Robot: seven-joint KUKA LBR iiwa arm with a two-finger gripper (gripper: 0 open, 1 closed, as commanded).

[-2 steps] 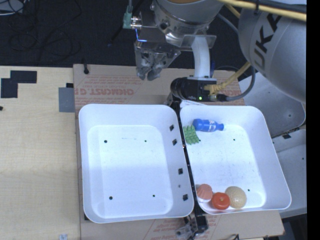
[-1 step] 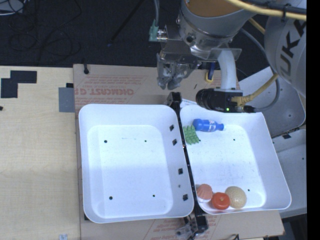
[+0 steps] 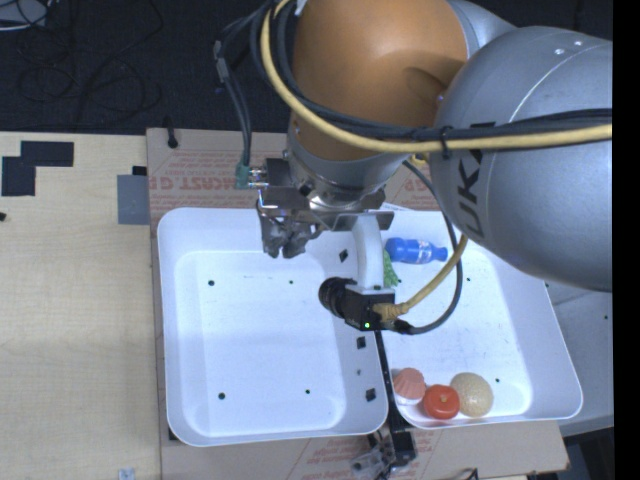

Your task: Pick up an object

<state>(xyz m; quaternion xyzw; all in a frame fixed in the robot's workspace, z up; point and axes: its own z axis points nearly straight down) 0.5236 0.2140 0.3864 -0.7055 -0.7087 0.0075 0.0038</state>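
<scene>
White plastic bins [image 3: 200, 268]: we are watching the gripper [image 3: 285, 240] hovering over the left bin's far edge, jaw state indiscernible, while the tomato-like red ball [image 3: 441, 401] is sitting in the right bin's near corner, so approach is pending.

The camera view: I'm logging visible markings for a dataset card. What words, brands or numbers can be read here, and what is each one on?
"KU", large dark letters cut off at the arm's grey housing.
Red print along the cardboard sheet behind the left bin, upside down and too blurred to read with confidence.
Blue bottle in the right bin: any label is too small to read.
</scene>
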